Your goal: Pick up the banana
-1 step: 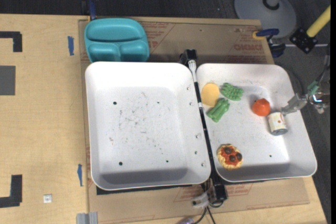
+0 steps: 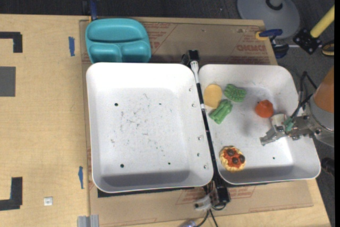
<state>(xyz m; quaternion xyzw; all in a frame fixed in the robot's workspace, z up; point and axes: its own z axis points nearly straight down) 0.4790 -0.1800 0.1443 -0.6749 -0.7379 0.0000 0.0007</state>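
Observation:
The one yellow item here, a short rounded piece (image 2: 212, 95) that may be the banana, lies near the upper left of the right bin (image 2: 305, 165), close to the divider. My gripper (image 2: 272, 130) hovers low over the right half of that bin, well to the right of the yellow piece and just below a red tomato-like toy (image 2: 264, 109). Its fingers (image 2: 267, 139) look spread, with nothing between them.
Two green toys (image 2: 235, 93) (image 2: 221, 111) lie right beside the yellow piece. A small pizza toy (image 2: 232, 158) sits at the bin's lower left. The left bin (image 2: 95, 114) is alongside. A teal divided tray (image 2: 118, 40) stands behind it.

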